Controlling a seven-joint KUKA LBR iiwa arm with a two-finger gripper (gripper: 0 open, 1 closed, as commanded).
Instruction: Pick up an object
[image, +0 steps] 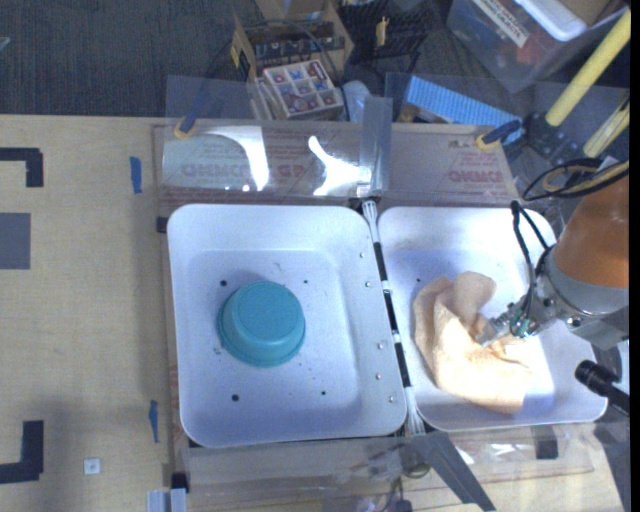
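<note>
A crumpled tan cloth (462, 340) lies in the right bin (430, 232), spread from its middle toward the front. A teal upturned bowl (262, 321) sits in the left bin (200, 235). The arm comes in from the right, and my gripper (500, 331) is down low at the cloth's right side, its tip touching or pressing into the fabric. The fingers are small and partly sunk in the folds.
A metal divider (388, 310) separates the two bins. Clear panels with cardboard stand behind the bins. A black cable (530, 235) loops over the right bin's back right corner. The arm's orange band (600, 245) hangs over the right rim.
</note>
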